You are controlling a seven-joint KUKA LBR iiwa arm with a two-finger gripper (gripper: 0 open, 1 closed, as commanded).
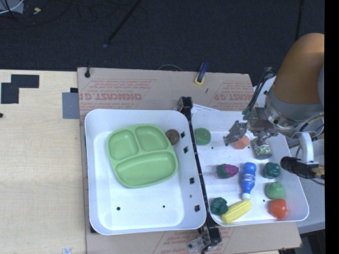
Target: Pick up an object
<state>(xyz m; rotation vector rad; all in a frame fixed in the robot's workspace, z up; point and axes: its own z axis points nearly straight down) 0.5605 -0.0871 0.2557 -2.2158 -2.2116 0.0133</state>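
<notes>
1. Camera view, from my remote station: the arm (299,78) comes in from the right, and its gripper (248,136) hangs over the upper part of the right bin (302,210).
2. I see the gripper's two fingers (233,135) spread apart, with nothing pinched between them. A small orange-pink piece (242,142) lies directly below, between the fingers, resting on the bin floor.
3. Right bin holds the candidate things: a green round piece (202,136) near the upper left corner; a purple-and-green piece (227,170) near the middle; a blue-and-white bottle (247,180) just right of it, lying lengthwise.
4. Further right: a dark green piece (272,169), a lighter green ball (275,190) below it, and a red-orange piece (278,208) near the lower right corner.
5. Along the lower edge: a dark green leafy piece (218,205) touching a yellow corn cob (236,211).
6. A speckled grey piece (261,150) sits just beside the gripper's right finger; I cannot tell what it is.
7. Left bin (100,194) carries a green divided plate (142,155); a small brown ball (172,136) sits just beside the plate's upper right corner.
8. Both bins rest on cardboard (132,91) on the desk (37,168).
</notes>
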